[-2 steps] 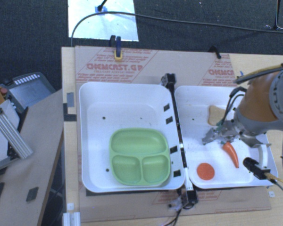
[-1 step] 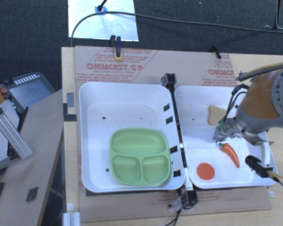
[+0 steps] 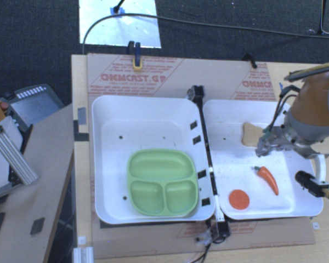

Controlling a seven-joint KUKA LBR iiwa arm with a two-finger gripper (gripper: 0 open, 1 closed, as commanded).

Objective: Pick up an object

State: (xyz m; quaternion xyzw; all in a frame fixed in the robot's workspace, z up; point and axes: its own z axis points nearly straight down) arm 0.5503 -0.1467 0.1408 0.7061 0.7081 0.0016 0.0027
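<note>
In the right bin lie three things. A tan flat piece rests near the middle back, a red-orange pepper-shaped piece lies toward the front right, and a round orange disc sits near the front wall. My gripper hangs low in this bin, at the right edge of the tan piece and just above the pepper shape. Nothing shows clearly held in it.
The left bin holds a green three-compartment plate at its front right. A black divider strip runs between the bins. The grey and orange arm reaches in over the right bin's right side.
</note>
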